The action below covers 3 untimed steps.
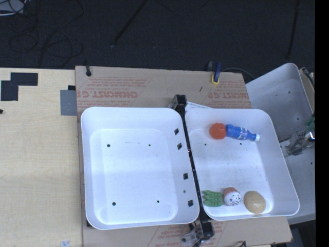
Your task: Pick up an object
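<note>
1. Progress: as far as can be judged, the pick has not begun. Every object lies on a bin floor and nothing is lifted, so the approach, the grasp and the lift are all left to do.

2. Jaws: at the far right edge of the frame, about mid-height, a small bit of metal hardware is visible, too small and unclear to identify. Whether the jaws are open or closed, or have hold of anything, cannot be told.

3. Bins: two shallow white bins sit side by side on the counter. The left bin [97,138] has bare floor; the right bin [267,153] holds all the objects.

4. Count, upper part of the right bin: one orange ball [218,131] and one blue bottle [240,133] lying on its side, touching or just beside each other.

5. Count, lower edge of the right bin: one green toy [211,198], one white-and-red spotted ball [232,196] and one tan egg-shaped object [254,201], in a row close together.

6. Total: five candidate objects, any of which would satisfy the task.
</note>
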Available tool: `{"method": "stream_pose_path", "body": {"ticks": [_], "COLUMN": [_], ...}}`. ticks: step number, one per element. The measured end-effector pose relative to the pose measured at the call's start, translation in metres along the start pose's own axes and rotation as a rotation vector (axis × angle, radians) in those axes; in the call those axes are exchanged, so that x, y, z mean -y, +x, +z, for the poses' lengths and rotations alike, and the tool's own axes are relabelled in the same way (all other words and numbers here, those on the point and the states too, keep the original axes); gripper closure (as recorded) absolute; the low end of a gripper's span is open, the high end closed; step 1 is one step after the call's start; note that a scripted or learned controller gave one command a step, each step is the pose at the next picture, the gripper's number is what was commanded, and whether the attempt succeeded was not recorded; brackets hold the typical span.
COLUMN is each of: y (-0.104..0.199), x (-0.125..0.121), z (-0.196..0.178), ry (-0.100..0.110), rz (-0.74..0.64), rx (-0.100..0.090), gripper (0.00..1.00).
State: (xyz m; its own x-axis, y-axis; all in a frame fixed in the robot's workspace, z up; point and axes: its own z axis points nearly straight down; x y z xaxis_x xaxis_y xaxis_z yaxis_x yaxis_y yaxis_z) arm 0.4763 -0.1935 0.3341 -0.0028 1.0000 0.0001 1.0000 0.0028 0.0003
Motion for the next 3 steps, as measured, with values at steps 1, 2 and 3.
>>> {"method": "stream_pose_path", "body": {"ticks": [1,2,3], "y": [0.007,0.017,0.011], "x": [0.0,0.001,0.0], "z": [0.004,0.01,0.0], "ry": [0.002,0.003,0.002], "rz": [0.001,0.001,0.002], "rx": [0.0,0.0,0.0], "gripper": [1.0,1.0,1.0]}}
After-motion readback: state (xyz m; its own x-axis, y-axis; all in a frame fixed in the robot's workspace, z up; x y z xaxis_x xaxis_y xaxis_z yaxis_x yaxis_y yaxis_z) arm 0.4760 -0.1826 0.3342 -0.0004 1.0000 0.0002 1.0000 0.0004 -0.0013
